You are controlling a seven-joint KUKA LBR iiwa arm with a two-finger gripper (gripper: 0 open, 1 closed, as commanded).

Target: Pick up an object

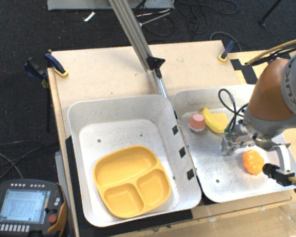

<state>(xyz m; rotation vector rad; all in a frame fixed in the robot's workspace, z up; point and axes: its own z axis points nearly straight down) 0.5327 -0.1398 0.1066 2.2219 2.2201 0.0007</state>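
- Gripper (pixel 230 144) low over right bin (pixel 219 184); finger state cannot be told.
- Orange ball (pixel 253 162) just beside it; yellow banana-shaped object (pixel 215 120) and pink cup (pixel 196 121) near.
- Yellow divided tray (pixel 132 181) in left bin (pixel 85 128).

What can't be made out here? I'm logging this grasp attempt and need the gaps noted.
- Hand, camera view: its tip is too small and too dark to read.
- Yellow curved plastic object: its right end is hidden by the grey and orange arm.
- Small pink round object: too small to identify.
- Orange rounded object: blurred; its type is unclear.
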